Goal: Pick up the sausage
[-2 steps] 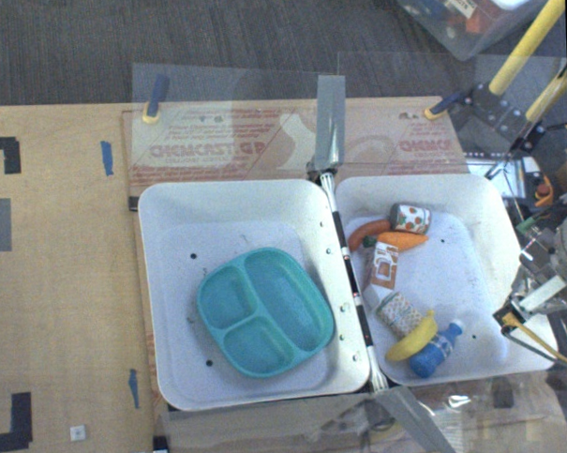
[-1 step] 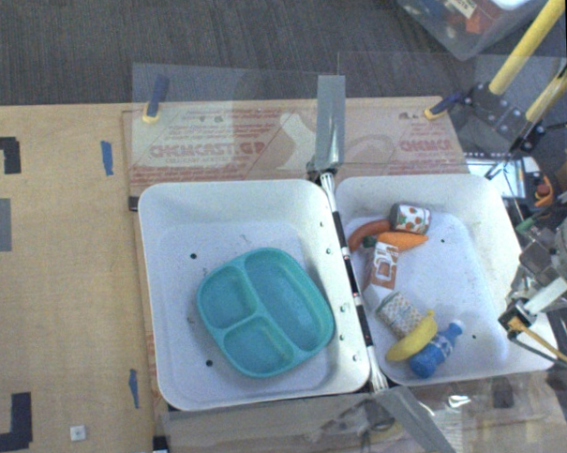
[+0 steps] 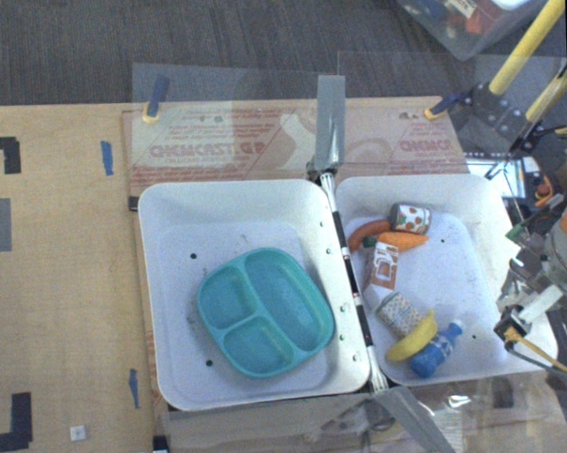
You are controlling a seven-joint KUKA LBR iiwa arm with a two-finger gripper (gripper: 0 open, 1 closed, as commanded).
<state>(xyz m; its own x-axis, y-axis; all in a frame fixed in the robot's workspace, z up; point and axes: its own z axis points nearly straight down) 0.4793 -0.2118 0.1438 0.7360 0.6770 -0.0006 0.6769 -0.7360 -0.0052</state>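
Landmark: the right bin [image 3: 482,259], one of two white bins side by side on the worktop [image 3: 61,277].
Sausage: the sausage [image 3: 366,233] is a short reddish-brown piece lying flat in the right bin's upper left part, close to the wall shared with the left bin [image 3: 171,226].
Neighbours: a carrot [image 3: 402,241] lies touching or just beside the sausage's right end; a small can [image 3: 410,216] sits just above the carrot; a carton [image 3: 384,265] lies just below the sausage.
Further down the bin: a second small can [image 3: 400,311], a banana [image 3: 412,338] and a blue bottle [image 3: 433,350] are grouped near the right bin's front wall, apart from the sausage.
Left bin: it holds a teal divided plate [image 3: 265,312], well apart from the sausage.
Risk, wrong item: the carrot is similar in shape and colour and sits against the sausage, so a closing grasp could take the carrot, or both.
Risk, wall: the sausage is near the shared wall, so one finger may hit the rim or lack room on that side.
Risk, crowding: the carton and can hem it in; a descent slightly off could push the sausage under or against them and roll it away.
Tool: the tool [image 3: 527,318] is at the right bin's right rim, well apart from the sausage, with nothing visibly held.
Tool opening: I cannot tell; the end is small and cluttered at the frame edge.
Step judged: approach not yet made.
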